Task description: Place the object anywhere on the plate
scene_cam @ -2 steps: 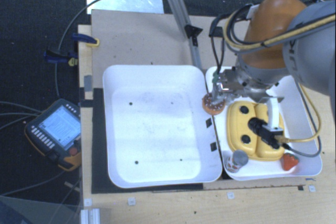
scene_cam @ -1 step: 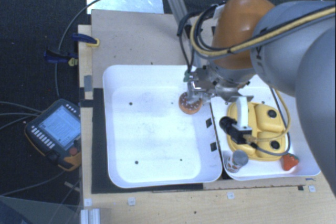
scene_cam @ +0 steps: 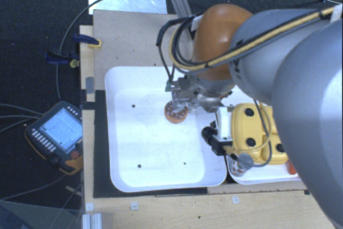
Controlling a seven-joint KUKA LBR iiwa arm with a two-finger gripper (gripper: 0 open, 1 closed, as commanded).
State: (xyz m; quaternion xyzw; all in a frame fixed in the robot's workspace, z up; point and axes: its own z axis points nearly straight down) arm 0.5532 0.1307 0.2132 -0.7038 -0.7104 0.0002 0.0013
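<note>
A small round brown object [scene_cam: 174, 113] with a speckled top lies in the upper right part of the left white bin [scene_cam: 134, 158]. My gripper [scene_cam: 181, 98] hangs right over it, and its body hides the object's upper edge. I cannot tell whether it touches the object. The yellow plate [scene_cam: 250, 132] lies in the right bin [scene_cam: 257, 177], partly under the arm, a short way to the right of the object.
The big grey arm with its orange band [scene_cam: 217, 40] covers most of the right bin. A small round grey item [scene_cam: 239, 162] and an orange bit [scene_cam: 291, 168] lie by the plate's front edge. A teach pendant [scene_cam: 56, 134] sits off the bench at left.
</note>
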